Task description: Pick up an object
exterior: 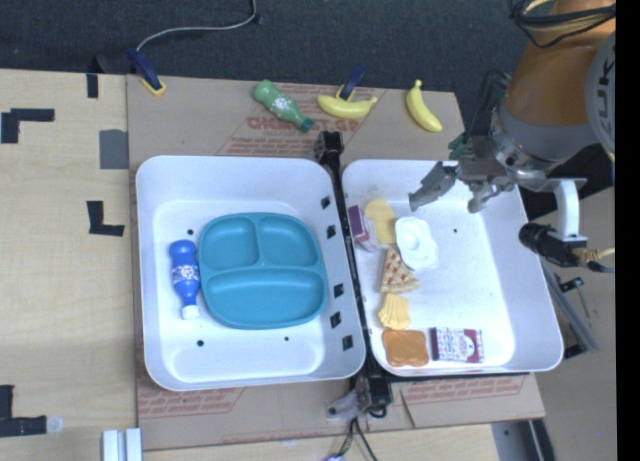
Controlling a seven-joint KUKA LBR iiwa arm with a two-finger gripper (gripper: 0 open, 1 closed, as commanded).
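- The grey arm with its orange band point(565, 24) reaches in from the right, above the far part of the right shallow white bin point(520, 279).
- Its two-finger gripper point(455, 192) hangs over that bin's far end, jaws spread apart with nothing between them.
- Just below the gripper, along the bin's left side, lie a white fried-egg toy point(415, 242), a pale yellow round piece point(379, 219), a small purple block point(355, 224) and a triangular pizza slice toy point(396, 271).
- Nearer the front sit an orange bread-like piece point(404, 347) and a small red-and-white carton point(456, 345).
- The left white bin point(160, 189) holds a teal divided plastic plate point(263, 269), with a blue bottle point(184, 277) lying just beside it on its left.
- Beyond the bins, on the cardboard, lie a green bottle point(281, 105) and two yellow toy bananas point(346, 105) point(424, 109).
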